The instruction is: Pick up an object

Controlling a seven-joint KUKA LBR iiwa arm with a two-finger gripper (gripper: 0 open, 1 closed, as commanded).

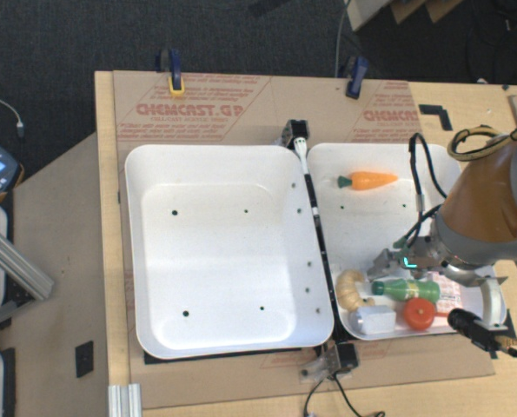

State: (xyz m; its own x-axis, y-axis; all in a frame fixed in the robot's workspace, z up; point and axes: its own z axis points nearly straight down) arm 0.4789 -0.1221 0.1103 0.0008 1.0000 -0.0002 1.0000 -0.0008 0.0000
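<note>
My gripper [388, 264] hangs low over the front part of the right bin [328, 159], just above a green bottle [404, 289] that lies on its side. A red tomato-like ball [419, 314] rests right in front of the bottle. A beige lumpy item [351, 289] lies to the bottle's left, and a pale clear item [375, 322] sits at the bin's front edge. An orange carrot [368, 180] lies apart at the back of the same bin. Nothing shows between the gripper's tips.
The left bin [136, 233] stands beside the right one, with a black divider strip [314, 224] between them. A pink-and-white packet [450, 295] lies under the arm's wrist. Blue clamps [173, 63] hold the cardboard base at the back.
</note>
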